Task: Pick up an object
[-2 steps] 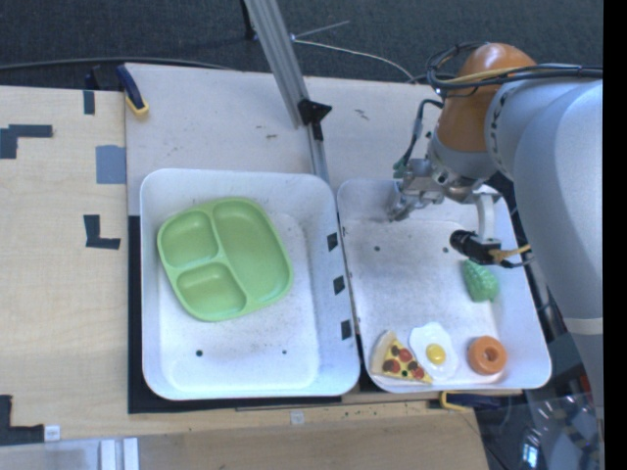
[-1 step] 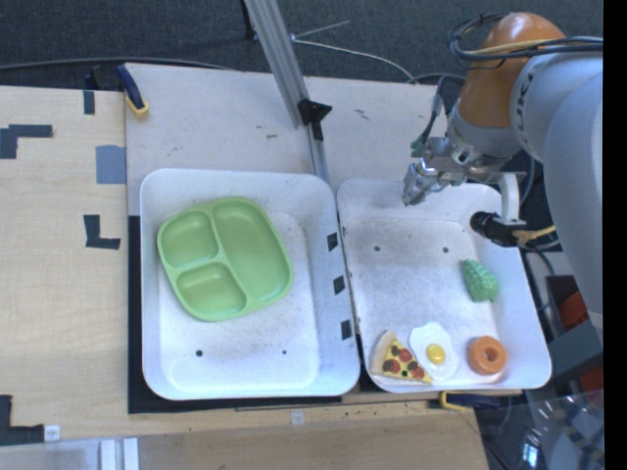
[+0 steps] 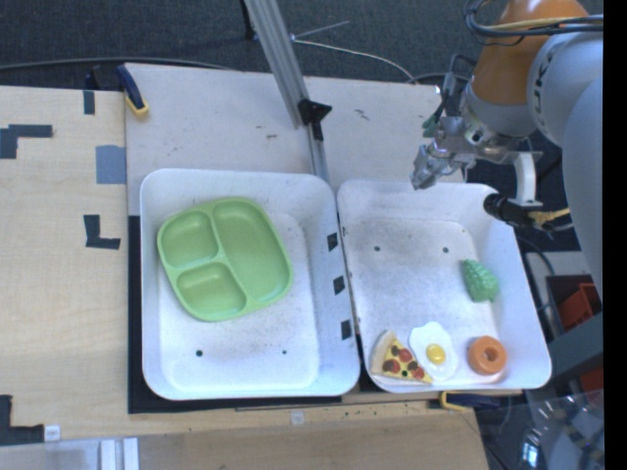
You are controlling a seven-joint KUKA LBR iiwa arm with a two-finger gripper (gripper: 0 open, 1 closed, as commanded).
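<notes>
Along the near edge of the right bin [image 3: 392, 213] lie a pizza slice [image 3: 400, 358], a fried egg [image 3: 433, 347] and an orange ring-shaped piece [image 3: 486, 354]. A green leafy toy [image 3: 480, 280] rests near that bin's right wall. My gripper [image 3: 427, 172] hangs over the bin's far rim, well away from all of these. Nothing shows between its fingers. In the left bin [image 3: 294, 351] sits a green divided plate [image 3: 223, 257].
A slanted metal rail [image 3: 284, 62] crosses the bench behind the bins and ends at a black bracket [image 3: 313, 112] near the gap between them. Cables run along the far bench. A blue and yellow clamp [image 3: 131, 90] lies at the back left.
</notes>
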